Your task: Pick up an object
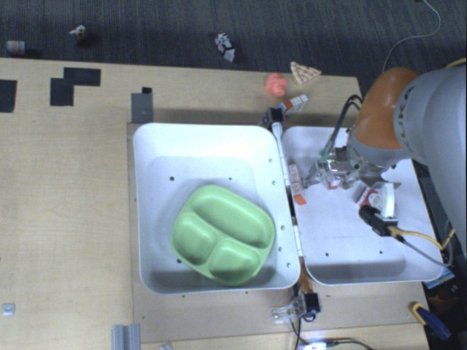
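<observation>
A green divided plate point(222, 233) lies tilted in the left white bin point(157, 159), toward its front. My gripper point(333, 173) is low over the back left part of the right bin point(365, 265), under the orange wrist band. A small red and white item point(295, 188) lies at the right bin's left wall, just left of the gripper. A small reddish bit point(333, 184) shows right under the gripper, too small to name. Whether anything is held is hidden by the wrist.
Behind the bins on the bench lie a pink ball point(276, 84), a triangular wedge point(305, 72) and a small tube point(293, 105). A grey bracket point(142, 106) stands at the left bin's back corner. The arm's bulk covers the right bin's back right.
</observation>
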{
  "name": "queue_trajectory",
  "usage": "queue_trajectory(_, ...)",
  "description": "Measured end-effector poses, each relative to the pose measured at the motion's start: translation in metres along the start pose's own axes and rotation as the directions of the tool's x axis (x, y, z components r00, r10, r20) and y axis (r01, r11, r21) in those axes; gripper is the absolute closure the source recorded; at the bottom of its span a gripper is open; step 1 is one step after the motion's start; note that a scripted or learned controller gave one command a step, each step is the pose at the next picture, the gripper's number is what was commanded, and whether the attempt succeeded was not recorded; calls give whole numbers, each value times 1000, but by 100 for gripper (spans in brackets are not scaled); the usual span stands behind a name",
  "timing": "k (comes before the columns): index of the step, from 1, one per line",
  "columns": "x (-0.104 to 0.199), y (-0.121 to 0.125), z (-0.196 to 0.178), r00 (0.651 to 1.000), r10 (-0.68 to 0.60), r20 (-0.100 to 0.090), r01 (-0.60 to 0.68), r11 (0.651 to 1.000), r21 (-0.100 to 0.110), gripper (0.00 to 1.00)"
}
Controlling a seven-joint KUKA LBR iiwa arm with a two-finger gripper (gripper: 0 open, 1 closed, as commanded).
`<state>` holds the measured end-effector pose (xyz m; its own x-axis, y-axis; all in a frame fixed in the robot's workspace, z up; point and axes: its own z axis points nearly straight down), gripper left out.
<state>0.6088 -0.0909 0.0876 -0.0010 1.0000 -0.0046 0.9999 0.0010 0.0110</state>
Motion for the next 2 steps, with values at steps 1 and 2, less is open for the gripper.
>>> queue_trajectory(1,1,1,-11,1000,-2,-1,2,1000,-3,100)
queue_trajectory(2,60,-60,-114,1000,-4,-6,4,1000,6,100)
